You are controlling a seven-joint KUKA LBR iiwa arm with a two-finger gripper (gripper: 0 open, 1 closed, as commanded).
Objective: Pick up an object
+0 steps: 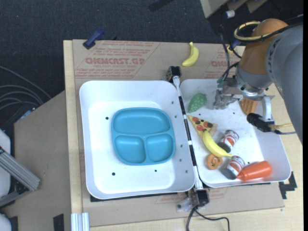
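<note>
In right bin (276,146): curved yellow banana (214,146), beside pizza slice (201,124).

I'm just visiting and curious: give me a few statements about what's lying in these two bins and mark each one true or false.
1. A blue divided plate lies in the left bin. True.
2. The pizza slice sits on the blue plate. False: it lies in the right bin, near the divider between the bins.
3. One banana lies outside both bins, on the cardboard behind them. True.
4. The orange bottle stands upright in the left bin. False: it lies on its side at the front of the right bin.
5. The gripper is over the right bin, beside a green leafy item. True.
</note>
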